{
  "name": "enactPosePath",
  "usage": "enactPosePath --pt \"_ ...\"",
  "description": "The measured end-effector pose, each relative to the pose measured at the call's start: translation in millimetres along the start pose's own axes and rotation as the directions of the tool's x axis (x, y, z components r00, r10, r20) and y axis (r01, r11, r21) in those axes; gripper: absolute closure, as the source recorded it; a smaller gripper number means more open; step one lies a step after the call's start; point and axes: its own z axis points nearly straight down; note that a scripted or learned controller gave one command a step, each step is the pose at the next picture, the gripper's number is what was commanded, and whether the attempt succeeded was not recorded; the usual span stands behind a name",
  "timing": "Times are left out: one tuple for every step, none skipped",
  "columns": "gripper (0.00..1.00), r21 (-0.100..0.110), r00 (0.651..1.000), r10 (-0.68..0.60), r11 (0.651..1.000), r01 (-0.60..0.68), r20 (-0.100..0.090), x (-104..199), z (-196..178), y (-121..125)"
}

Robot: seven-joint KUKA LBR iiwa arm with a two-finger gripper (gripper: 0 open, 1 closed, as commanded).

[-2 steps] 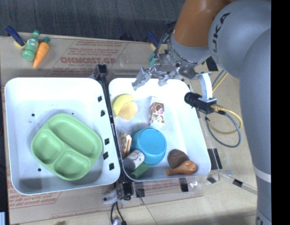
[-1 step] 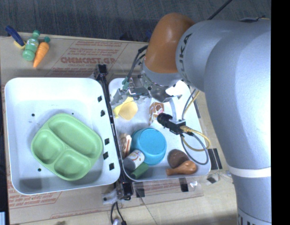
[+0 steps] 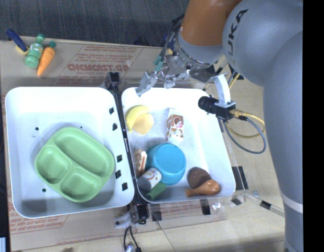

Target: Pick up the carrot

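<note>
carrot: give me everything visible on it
The carrot is a small orange toy, plastic by its look, with a green leafy top. It lies outside both bins on the brown cardboard at the far left corner, tilted, green end up-right, tip pointing down-left. A green bottle-like toy lies against its left side. The gripper hangs well away, over the right bin's far edge.

The blue cup partly hides the can beside it.

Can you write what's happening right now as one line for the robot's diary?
tool: above right bin far rim, holding nothing | carrot: outside bins, far left on bench | step: not picked
</note>
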Motion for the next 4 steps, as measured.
enactPosePath --pt "0.0 0.021 1.0 0.001 1.0 -0.001 -0.008 72 109 -26" --pt "0.0 -0.006 0.996 0.094 0.996 -0.094 0.002 8 -57 4" --pt "0.0 0.018 0.988 0.153 0.988 -0.153 -0.004 64 32 24" --pt "0.0 0.007 0.937 0.351 0.937 -0.351 0.0 122 -64 68"
